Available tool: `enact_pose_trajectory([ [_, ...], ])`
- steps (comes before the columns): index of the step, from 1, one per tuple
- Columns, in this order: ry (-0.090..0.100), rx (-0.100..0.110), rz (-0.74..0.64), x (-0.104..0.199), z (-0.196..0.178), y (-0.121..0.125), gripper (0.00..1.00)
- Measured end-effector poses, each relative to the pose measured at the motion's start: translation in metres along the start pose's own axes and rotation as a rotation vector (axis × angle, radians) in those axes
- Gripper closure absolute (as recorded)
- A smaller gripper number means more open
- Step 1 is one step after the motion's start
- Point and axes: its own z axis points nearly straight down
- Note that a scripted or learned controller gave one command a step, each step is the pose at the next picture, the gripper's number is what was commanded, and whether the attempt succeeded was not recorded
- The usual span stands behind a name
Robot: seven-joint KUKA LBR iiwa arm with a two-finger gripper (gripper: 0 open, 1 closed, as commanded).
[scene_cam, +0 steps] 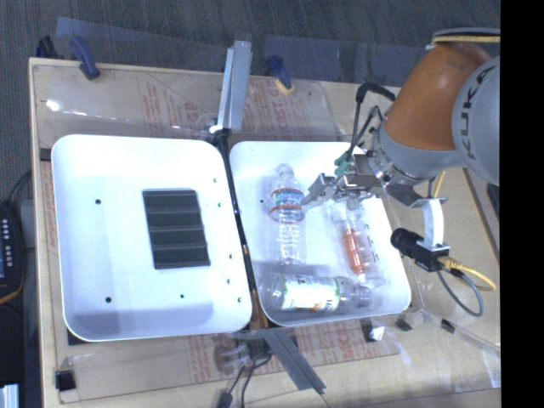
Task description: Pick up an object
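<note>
My gripper (330, 192) hangs over the upper middle of the right bin (255, 164), open, with nothing between its fingers. One grey finger (316, 189) slants out toward a clear water bottle (288, 215) that lies lengthwise just to its left. Just below the gripper, along the bin's right side, lies a clear bottle with an orange label (355, 246). A third clear bottle with a green and white label (311, 293) lies across the bin's near end.
The left bin (102, 172) holds a black ridged block (176, 228) near its middle. A metal bar (233, 83) stands at the back between the bins. The arm's cables and a black connector (418, 246) hang beside the right bin's right rim.
</note>
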Motion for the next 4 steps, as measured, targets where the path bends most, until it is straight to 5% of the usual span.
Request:
enact_pose_trajectory([
  [1, 0.0, 0.003, 0.144, 0.006, 0.157, 0.04, 0.0],
  [2, 0.0, -0.003, 0.032, 0.003, 0.165, 0.078, 0.0],
  [3, 0.0, -0.003, 0.028, 0.004, 0.155, 0.079, 1.0],
  [4, 0.008, 0.051, 0.091, -0.01, 0.162, 0.1, 1.0],
])
